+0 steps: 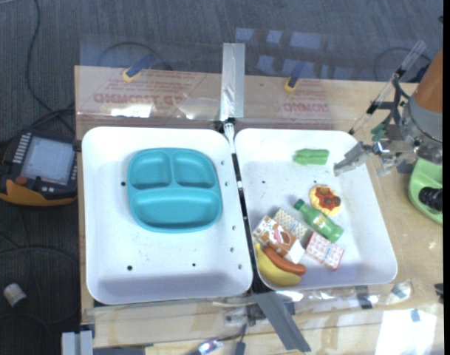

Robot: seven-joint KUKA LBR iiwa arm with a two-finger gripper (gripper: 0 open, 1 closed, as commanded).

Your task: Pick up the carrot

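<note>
Camera view: your gripper (352, 160) hangs over the right bin's (372, 272) far right edge, holding nothing; whether its jaws are parted cannot be told. No item can be confirmed as the carrot. By the near left corner lie a banana (278, 272), a hot dog (284, 259), cartons (324, 252) and a green bottle (319, 222). The left bin (106, 272) carries a blue divided plate (174, 189) at its centre.

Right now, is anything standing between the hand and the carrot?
Nothing covers the carrot, which lies on the banana against a patterned box. On the straight line from the hand, the round red toy and green bottle lie between.
</note>
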